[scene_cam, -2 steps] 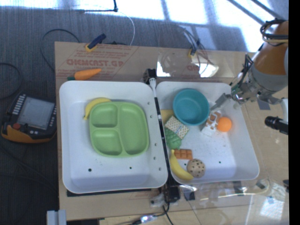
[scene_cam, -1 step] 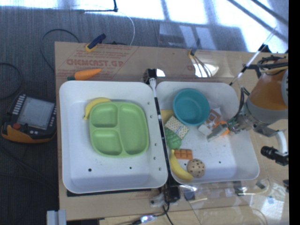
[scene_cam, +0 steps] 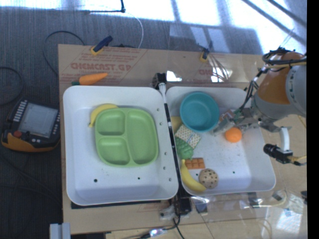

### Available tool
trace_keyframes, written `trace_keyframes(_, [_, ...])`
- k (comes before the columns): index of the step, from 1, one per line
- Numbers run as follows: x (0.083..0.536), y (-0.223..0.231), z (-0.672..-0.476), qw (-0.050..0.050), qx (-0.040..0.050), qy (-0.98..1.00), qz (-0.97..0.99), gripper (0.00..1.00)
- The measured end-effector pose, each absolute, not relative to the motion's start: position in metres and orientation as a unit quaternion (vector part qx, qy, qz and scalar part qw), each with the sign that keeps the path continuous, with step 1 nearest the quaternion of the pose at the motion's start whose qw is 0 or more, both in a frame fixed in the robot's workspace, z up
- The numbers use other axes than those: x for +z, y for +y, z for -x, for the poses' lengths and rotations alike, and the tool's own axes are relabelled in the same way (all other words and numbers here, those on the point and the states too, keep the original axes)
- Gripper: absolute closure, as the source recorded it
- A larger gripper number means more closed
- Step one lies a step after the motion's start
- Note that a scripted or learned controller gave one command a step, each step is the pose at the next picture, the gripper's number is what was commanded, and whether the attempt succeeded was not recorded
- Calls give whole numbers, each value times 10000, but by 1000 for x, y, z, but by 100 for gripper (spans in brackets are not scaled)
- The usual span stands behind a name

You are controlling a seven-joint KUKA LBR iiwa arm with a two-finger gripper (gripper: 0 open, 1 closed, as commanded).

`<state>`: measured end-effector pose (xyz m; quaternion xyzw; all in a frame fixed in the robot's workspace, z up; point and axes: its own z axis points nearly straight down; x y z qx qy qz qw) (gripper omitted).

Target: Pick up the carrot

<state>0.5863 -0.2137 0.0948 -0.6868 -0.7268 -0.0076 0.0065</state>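
Note:
The carrot lies on the brown bench board just beyond the far-left corner of the left bin, outside both bins. My gripper is low in the right bin, between a teal bowl and an orange ball, far to the right of the carrot. The grey and orange arm reaches in from the right.
The left bin holds a green divided plate with a banana at its far-left edge. In the right bin lie a checkered green piece, an orange waffle piece, a second banana and a speckled ball. A handheld controller sits left of the bench.

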Motion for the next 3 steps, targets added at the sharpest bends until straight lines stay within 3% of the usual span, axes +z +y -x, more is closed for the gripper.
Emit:
trace_keyframes(1, [94,-213,-567,-85,-108,-7708,6369,0])
trace_keyframes(2, [94,-210,-513,-83,-88,-7653,6436,0])
trace_keyframes(3, [92,-206,-575,-5,-64,-7156,6985,0])
